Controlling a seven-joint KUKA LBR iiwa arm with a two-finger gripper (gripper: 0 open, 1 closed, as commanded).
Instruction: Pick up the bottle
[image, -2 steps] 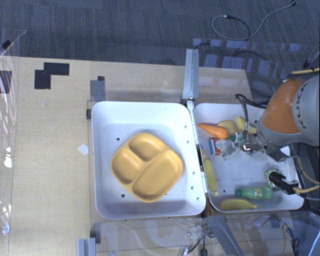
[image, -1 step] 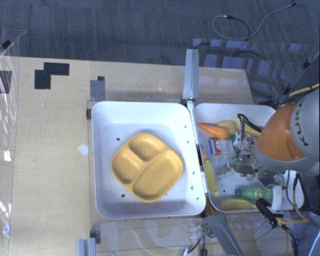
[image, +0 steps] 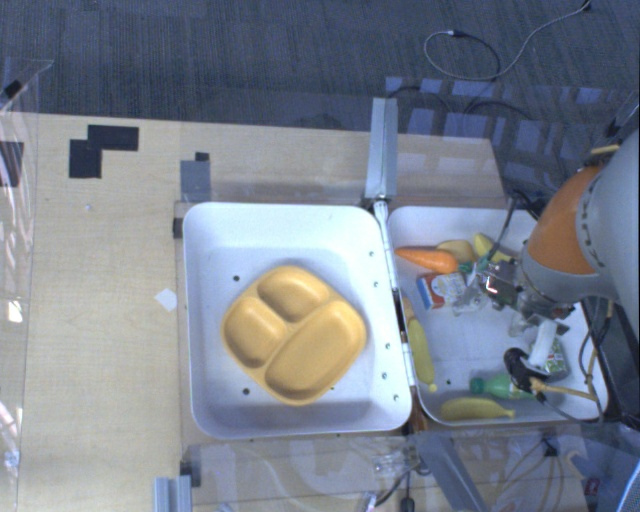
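Camera view is looking down at a slant on a pale wooden bench (image: 100, 330) bearing two shallow white bins side by side. Sitting in the middle of the left white bin (image: 210, 240) is a yellow plastic plate with three compartments (image: 293, 332), lying flat and well apart from the bin walls. Reaching in from the right edge of the frame, the grey arm with its orange band (image: 560, 235) is hanging over the right white bin (image: 470, 355), and the two-finger gripper (image: 487, 288) is hovering at centre right of the frame, above a small red-and-white carton (image: 432, 290); whether it is open or closed I cannot tell. Lying on its side near the lower right of that bin is the green plastic bottle (image: 500, 386), just above a yellow banana (image: 475, 408) and apart from the gripper. An orange carrot (image: 428, 259) is resting near the bin's upper left corner, and a long yellow corn-like piece (image: 421, 352) is lying along its left wall.
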